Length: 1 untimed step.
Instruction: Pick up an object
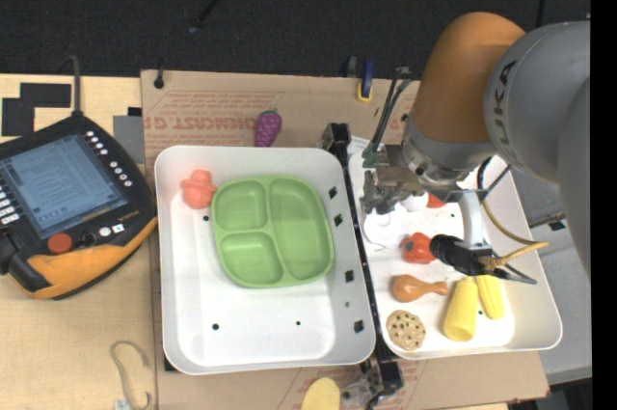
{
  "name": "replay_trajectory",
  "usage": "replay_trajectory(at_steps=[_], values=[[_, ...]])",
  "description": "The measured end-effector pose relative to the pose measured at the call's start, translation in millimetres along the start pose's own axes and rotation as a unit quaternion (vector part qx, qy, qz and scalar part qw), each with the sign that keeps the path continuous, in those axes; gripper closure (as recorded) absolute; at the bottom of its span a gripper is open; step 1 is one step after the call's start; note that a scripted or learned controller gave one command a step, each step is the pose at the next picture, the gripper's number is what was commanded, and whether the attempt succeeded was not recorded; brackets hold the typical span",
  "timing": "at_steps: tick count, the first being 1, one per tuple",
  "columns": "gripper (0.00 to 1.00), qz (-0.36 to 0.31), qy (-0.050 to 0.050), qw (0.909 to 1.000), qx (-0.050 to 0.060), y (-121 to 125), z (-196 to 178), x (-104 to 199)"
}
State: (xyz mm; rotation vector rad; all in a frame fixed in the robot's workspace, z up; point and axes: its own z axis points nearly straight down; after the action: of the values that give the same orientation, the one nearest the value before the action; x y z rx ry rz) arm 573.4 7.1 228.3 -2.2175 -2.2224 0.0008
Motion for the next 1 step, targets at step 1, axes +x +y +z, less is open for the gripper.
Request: replay_trajectory(at_steps=[1], values=[[1.0, 0.0, 0.0, 1.0, -0.001, 36.3, -2.9, 45.0]])
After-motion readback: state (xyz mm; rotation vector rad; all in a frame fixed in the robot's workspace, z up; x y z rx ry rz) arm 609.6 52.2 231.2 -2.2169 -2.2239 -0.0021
